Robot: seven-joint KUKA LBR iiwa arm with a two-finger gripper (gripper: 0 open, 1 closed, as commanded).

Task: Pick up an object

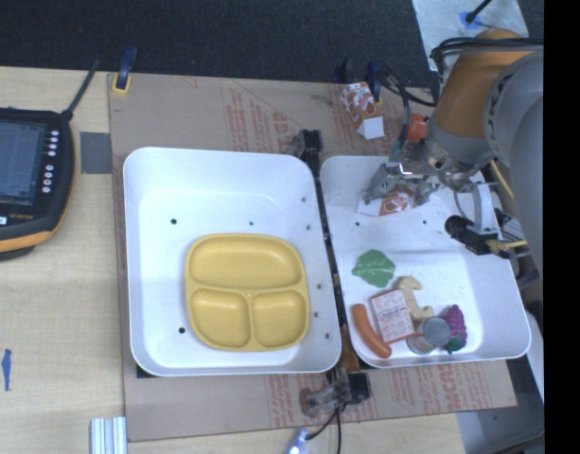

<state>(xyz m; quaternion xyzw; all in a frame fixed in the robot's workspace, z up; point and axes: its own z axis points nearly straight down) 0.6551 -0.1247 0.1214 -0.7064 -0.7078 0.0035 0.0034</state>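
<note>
The gripper sits low at the upper right of the frame, right on a small red-and-white packet in the right bin. Whether it's closed on it, can't tell (too blurry). Probably lined up for a grab.
</note>
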